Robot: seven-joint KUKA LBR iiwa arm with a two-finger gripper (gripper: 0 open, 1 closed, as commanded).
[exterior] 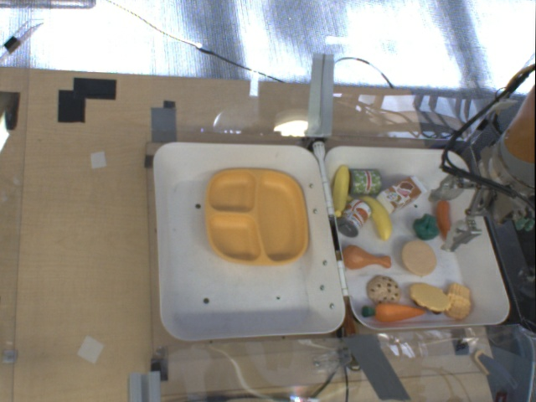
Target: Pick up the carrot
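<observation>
The carrot (442,217) at the frame's right lies between our spread gripper (458,214) jaws, touching broccoli (426,227), which we may grab instead.

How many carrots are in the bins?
2. One carrot lies at the right bin's front edge; another carrot sits farther back, beside the end effector. More could be hidden under it.

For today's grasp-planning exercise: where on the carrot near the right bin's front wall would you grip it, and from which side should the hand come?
Grip the carrot at its thick middle, coming straight down from above. It lies flat, pointing left to right, so fingers should probably close across its narrow width, front to back. The cookie and the bin's front wall sit close, so room for the fingers looks tight. The hand is farther back.
</observation>
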